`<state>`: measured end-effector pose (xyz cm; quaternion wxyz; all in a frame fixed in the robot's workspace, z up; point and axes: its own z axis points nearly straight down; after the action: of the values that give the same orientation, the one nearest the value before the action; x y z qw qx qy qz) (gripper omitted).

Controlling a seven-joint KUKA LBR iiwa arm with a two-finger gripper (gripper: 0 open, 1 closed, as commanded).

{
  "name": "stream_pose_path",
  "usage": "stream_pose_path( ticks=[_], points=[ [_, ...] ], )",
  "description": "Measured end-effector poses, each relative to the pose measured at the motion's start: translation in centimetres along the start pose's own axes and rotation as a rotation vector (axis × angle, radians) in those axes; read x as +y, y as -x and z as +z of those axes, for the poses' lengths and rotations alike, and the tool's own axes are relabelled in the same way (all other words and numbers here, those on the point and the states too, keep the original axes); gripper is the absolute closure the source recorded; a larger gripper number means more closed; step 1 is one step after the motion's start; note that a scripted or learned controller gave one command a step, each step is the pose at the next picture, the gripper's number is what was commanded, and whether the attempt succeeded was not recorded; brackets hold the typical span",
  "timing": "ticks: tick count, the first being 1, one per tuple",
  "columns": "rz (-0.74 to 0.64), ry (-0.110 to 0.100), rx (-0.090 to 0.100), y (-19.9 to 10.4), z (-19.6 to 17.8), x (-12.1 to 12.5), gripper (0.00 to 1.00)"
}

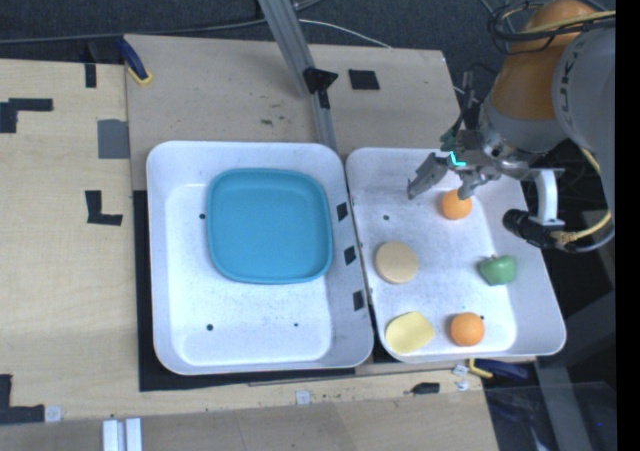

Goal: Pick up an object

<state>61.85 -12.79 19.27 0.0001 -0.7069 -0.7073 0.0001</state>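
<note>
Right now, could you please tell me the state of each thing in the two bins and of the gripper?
gripper: open, above the right bin, holding nothing
blue plate: flat in the left bin
upper orange ball: loose, just below the gripper
lower orange ball: loose
green piece: loose
beige disc: lying flat
yellow piece: lying flat

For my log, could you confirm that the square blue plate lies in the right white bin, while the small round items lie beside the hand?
Not quite: the camera view shows the square blue plate in the left white bin; the rest stands.
</note>
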Motion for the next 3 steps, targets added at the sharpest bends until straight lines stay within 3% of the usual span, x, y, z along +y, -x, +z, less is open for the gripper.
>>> stream_pose_path(
  ticks=[1, 3],
  points=[
    [0.000, 0.000, 0.000, 0.0, 0.0, 0.0, 0.00],
    [0.000, -0.001, 0.000, 0.7, 10.5, 0.3, 0.00]
  ],
)
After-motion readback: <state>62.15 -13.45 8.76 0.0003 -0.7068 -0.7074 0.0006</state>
